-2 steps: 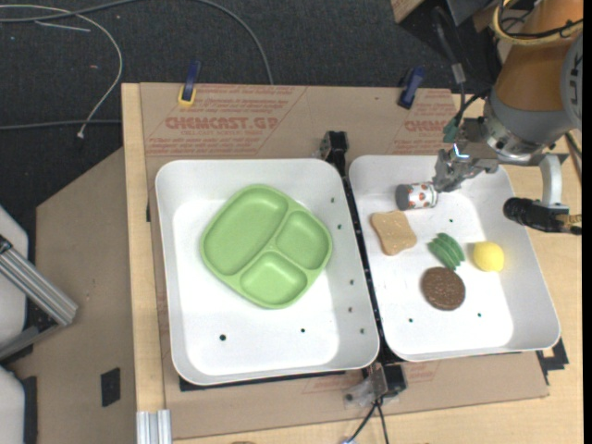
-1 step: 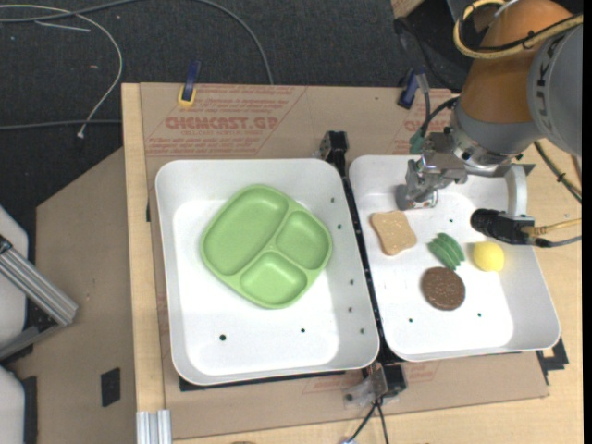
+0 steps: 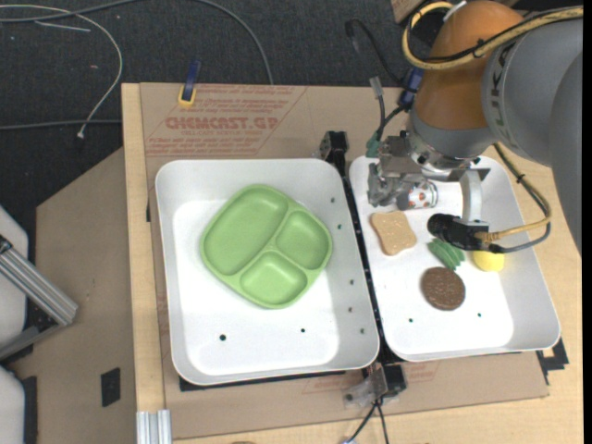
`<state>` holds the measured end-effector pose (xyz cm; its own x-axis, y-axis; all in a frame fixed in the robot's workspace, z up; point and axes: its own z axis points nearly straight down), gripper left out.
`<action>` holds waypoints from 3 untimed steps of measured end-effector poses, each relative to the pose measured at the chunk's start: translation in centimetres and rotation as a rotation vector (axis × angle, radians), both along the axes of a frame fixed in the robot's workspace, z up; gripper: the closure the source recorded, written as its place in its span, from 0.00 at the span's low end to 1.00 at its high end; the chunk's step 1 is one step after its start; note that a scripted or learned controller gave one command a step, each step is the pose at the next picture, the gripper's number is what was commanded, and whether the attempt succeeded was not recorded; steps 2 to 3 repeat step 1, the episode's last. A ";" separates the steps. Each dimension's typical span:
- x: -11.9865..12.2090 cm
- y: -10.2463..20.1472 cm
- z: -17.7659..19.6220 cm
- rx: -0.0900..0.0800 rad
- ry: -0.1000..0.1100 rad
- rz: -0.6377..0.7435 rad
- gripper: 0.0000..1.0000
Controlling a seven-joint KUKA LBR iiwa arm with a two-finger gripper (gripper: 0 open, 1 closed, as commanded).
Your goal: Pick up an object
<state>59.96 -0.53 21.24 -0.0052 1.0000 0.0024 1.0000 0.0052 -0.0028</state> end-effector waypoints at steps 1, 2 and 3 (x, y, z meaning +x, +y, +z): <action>-1.1 5.7 -0.6 0.001 0.001 0.001 1.00; -1.1 5.7 -0.6 0.001 0.001 0.001 1.00; -1.1 5.7 -0.6 0.001 0.001 0.001 1.00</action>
